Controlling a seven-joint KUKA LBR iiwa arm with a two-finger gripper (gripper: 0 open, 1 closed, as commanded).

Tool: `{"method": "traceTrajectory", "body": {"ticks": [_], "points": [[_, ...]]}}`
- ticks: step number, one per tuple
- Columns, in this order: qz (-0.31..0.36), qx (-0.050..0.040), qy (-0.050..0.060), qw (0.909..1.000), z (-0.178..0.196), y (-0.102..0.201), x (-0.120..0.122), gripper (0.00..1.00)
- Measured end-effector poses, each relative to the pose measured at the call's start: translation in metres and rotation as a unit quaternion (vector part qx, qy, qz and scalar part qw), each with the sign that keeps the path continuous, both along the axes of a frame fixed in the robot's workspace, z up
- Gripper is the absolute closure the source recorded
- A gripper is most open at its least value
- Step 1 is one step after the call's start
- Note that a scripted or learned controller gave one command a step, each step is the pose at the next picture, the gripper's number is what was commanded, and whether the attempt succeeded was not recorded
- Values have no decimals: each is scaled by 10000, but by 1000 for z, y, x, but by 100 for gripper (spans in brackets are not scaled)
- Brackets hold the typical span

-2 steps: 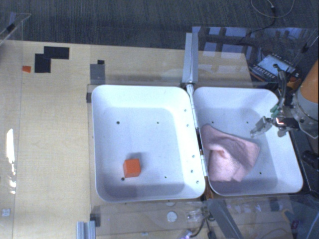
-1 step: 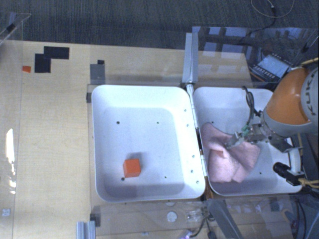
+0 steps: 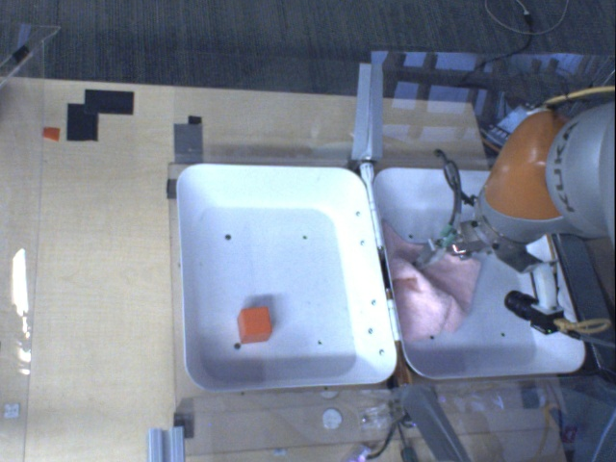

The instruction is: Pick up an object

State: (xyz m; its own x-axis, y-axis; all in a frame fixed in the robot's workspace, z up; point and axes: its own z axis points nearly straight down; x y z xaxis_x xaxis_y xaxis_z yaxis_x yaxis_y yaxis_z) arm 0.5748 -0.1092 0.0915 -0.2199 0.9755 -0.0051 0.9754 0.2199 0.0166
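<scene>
An orange cube lies in the left bin, toward its front left. A pale pink soft thing lies crumpled in the right bin, against the left wall. My gripper hangs low over the right bin, right at the pink thing's far edge; whether it touches it I cannot tell. The grey arm with its orange band comes in from the right and covers the bin's far right part.
A metal divider rises between the bins at the back. Black blocks and a small orange piece sit on the wooden bench at far left. Cables and frame parts crowd the back right.
</scene>
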Motion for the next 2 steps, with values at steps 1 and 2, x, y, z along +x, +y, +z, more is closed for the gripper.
{"method": "traceTrajectory", "body": {"ticks": [1, 2], "points": [[567, -22, -14, 9984, 0, -15, -61, 0], [-1049, 20, -2, 9945, 0, 13, -9, 0]]}}
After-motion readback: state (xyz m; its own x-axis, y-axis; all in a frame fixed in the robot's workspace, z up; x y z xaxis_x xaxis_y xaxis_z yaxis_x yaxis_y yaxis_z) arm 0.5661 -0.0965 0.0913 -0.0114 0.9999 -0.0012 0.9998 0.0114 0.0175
